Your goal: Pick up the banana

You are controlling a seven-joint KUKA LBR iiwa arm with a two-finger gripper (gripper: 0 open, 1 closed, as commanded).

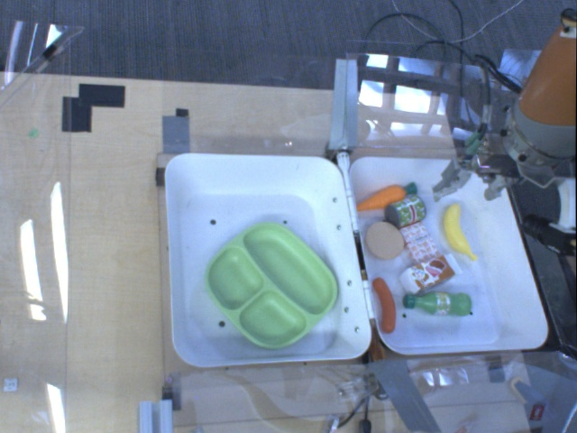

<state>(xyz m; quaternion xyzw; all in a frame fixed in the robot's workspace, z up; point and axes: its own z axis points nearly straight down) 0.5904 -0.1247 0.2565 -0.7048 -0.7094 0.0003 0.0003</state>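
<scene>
- I see the banana (459,231) lying flat on the floor of the right bin (514,332), toward that bin's far right part, one end toward the rear and the curved end toward the front.
- The tool (470,180) hangs over the rear right corner of the right bin, just behind the banana. Its two fingers (448,182) are spread apart, with nothing between them.
- I read no contact between the tool and the banana; a strip of bare bin floor shows between them.
- The arm (552,88), grey with an orange band, enters from the right, behind the banana.
- Left of the banana, near it, lie a red-and-white packet (420,246) and a small green-labelled can (407,211).
- A carrot (382,198) lies further left of the banana, beside the can, and a round tan disc (385,240) sits below the carrot.
- In front of the banana lies a green bottle (438,304) on its side; a red sausage (386,305) lies well to the banana's front left.
- The left bin (194,188), well apart from the banana, holds a green divided plate (272,283).
- Both bins rest on the table (90,269).
</scene>
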